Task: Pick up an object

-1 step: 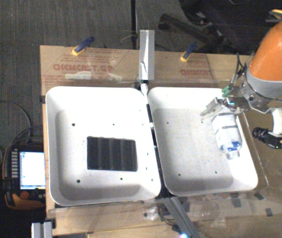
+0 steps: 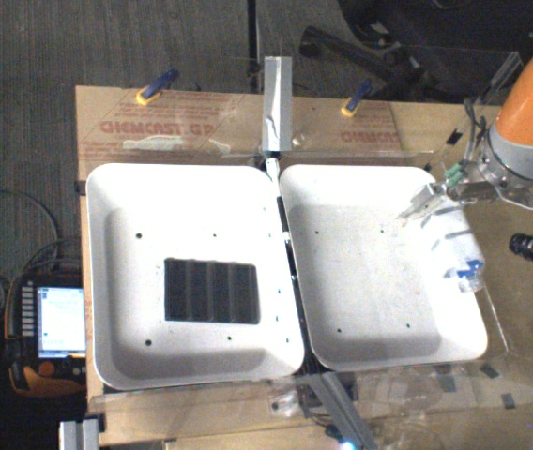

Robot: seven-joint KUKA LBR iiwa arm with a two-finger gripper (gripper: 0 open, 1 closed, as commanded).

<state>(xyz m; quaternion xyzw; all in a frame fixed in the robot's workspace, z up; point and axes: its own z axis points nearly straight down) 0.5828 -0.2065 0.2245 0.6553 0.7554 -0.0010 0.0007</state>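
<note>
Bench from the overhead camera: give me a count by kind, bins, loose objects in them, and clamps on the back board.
White bins: 2, the left bin and the right bin
Dark ribbed rectangular object: 1, lying flat in the left bin
Yellow-and-blue clamps: 2, one at the back left, one at the back right
Total: 5

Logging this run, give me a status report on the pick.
Gripper over right bin's upper right corner, nothing seen between its fingers. Dark ribbed block lies flat in left bin, untouched. Nothing in the way.
</note>
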